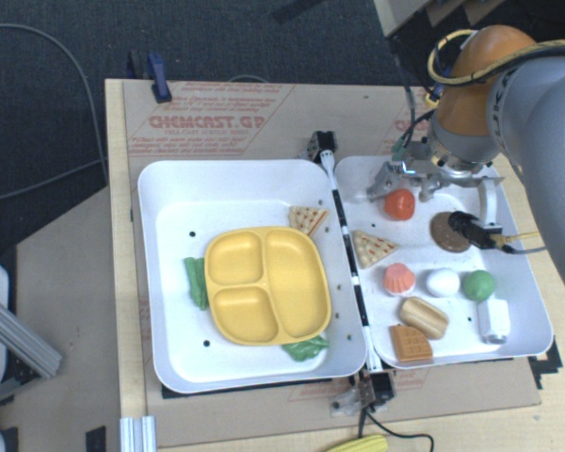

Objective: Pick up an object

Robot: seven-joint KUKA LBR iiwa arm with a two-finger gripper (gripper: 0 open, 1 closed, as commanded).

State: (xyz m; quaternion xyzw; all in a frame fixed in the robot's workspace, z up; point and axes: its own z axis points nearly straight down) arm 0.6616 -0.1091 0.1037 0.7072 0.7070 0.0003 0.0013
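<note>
A cardboard-topped bench (pixel 217 121) printed with red lettering stands on dark carpet and bears two shallow white bins side by side; the left bin (pixel 160 252) holds a yellow divided plate (pixel 266 282), which serves here as the landmark; a green leaf-like piece (pixel 197 281) lies against the plate's left edge, another green piece (pixel 306 348) just below its lower right corner, and a waffle-patterned wedge (pixel 308 218) just above its upper right corner. The right bin (pixel 527 332), beyond the plate's right side, is kept as the picking stock (hence the crowding): a red tomato-like ball (pixel 399 203), a second wedge (pixel 372 248), a brown disc (pixel 449 232), a pink round piece (pixel 398 278), a white egg shape (pixel 443 282), a green ball (pixel 479 284), a bread roll (pixel 424 316), a toast-coloured square (pixel 411 344) and a small white bottle (pixel 495 320). The gripper (pixel 416 179) hangs up and to the right of the plate, directly over the red ball, probably the chosen object; whether its fingers stand apart or together cannot be told, and nothing is seen between them, so the ball counts as resting in the bin.
</note>
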